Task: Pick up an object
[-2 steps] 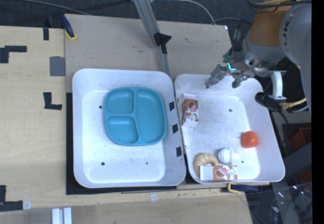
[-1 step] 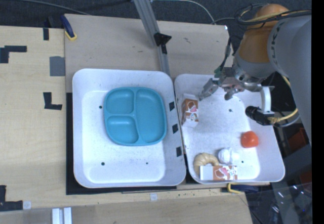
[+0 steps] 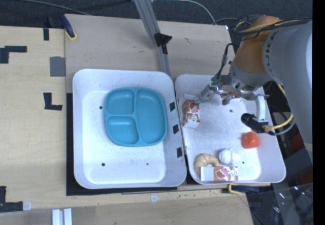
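Note:
My gripper (image 3: 205, 95) hangs over the upper left of the right bin (image 3: 271, 168), under the grey arm with its orange band (image 3: 252, 51). Its tip is just above and to the right of a small brown-and-white carton (image 3: 191, 112) that lies by the bin's left wall. Nothing shows in its grip. A red ball-like object (image 3: 250, 140) rests near the right wall. A croissant (image 3: 205, 159), a small white object (image 3: 226, 156) and an orange-and-white box (image 3: 219, 173) lie along the front edge.
The left bin (image 3: 86, 168) holds a teal divided plate (image 3: 135, 116). A slanted metal pole (image 3: 147, 10) runs down to the bins' back edge. Cables (image 3: 264, 125) hang from the wrist over the right bin.

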You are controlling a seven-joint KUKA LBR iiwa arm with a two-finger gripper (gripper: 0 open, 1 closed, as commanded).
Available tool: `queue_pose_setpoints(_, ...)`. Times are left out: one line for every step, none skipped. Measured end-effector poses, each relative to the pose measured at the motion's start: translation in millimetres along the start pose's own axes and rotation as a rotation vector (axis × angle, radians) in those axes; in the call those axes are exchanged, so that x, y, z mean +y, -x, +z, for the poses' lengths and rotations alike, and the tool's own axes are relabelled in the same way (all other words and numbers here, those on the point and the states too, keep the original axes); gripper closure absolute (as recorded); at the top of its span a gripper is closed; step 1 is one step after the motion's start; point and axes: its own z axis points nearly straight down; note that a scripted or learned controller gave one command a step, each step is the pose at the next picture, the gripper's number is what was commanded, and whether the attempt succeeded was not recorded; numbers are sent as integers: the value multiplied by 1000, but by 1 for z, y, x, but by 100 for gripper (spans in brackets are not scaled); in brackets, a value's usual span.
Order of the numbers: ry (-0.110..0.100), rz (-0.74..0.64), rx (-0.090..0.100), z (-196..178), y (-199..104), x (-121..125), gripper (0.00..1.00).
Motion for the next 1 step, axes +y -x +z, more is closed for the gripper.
queue_pose_setpoints(-2, 1, -1, 11, 1, 1, 0)
